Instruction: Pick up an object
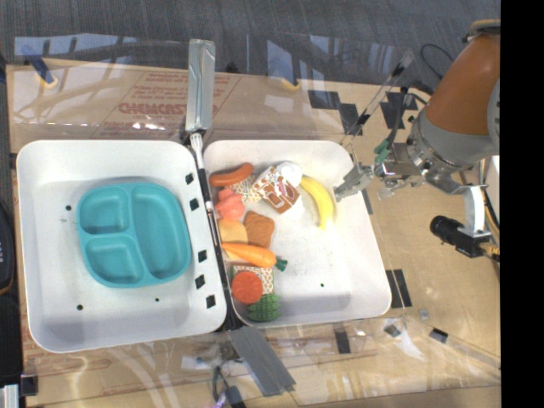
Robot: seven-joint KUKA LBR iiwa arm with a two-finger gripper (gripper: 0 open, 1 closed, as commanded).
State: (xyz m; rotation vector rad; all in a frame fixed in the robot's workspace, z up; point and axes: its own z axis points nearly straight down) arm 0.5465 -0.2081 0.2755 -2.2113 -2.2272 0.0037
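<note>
At the bottom of the right bin (365, 262) lie the broccoli (263, 307) and tomato (247, 286), packed against the carrot (249, 254) and the bin's left wall; a grab there would likely clip a neighbour or the wall and slip; the banana (318, 198) lies freer, at about 9 o'clock from the gripper (350, 185), just beside its tip; the gripper hangs over the bin's right rim with nothing in it; how wide it stands I cannot tell; a misjudged descent could strike that rim.
</note>
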